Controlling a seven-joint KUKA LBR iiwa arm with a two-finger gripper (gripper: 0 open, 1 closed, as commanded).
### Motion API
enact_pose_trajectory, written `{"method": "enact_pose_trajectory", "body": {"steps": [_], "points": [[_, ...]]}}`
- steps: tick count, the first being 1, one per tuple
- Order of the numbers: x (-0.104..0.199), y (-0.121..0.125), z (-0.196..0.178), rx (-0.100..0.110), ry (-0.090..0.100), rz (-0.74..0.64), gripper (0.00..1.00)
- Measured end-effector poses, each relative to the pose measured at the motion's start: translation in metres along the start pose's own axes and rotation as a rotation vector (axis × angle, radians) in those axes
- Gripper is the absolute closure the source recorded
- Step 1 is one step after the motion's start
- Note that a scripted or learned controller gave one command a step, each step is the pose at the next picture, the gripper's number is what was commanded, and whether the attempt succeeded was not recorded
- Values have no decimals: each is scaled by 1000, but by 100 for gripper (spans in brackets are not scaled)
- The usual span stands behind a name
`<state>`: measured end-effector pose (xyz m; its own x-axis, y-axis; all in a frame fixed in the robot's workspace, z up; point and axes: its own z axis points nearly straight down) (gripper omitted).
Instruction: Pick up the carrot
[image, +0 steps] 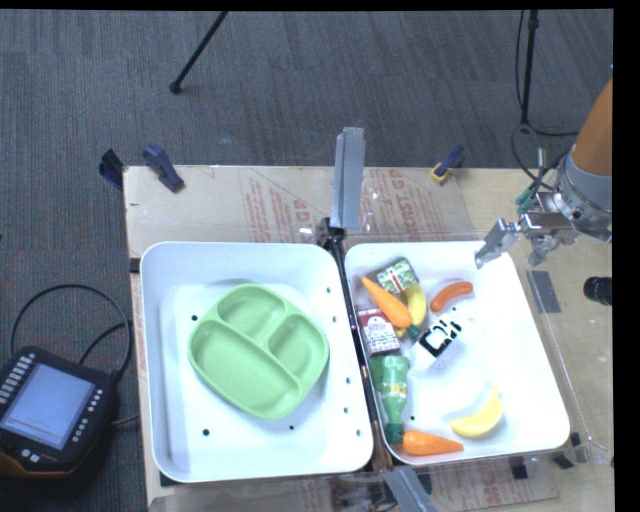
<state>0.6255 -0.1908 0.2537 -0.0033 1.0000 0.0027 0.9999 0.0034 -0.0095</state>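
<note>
The gripper (512, 240), whose opening I cannot tell, hangs above the right bin's (535, 345) far rim, while a carrot (432, 442) lies at its near edge beside a green bottle (392, 388) with an unreadable label.

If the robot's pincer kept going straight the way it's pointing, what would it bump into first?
The pincer sits at the right bin's top right corner, pointing left and down. Going straight on, it would probably meet the small sausage first, well before either carrot. Depth is hard to judge from above.
</note>
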Motion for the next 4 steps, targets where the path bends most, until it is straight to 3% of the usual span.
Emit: {"method": "enact_pose_trajectory", "body": {"steps": [1, 2, 3, 4], "points": [[62, 19, 118, 2, 0, 70, 0], [108, 16, 172, 2, -1, 47, 0], [155, -53, 68, -5, -2, -106, 0], [166, -55, 41, -6, -2, 1, 0]]}}
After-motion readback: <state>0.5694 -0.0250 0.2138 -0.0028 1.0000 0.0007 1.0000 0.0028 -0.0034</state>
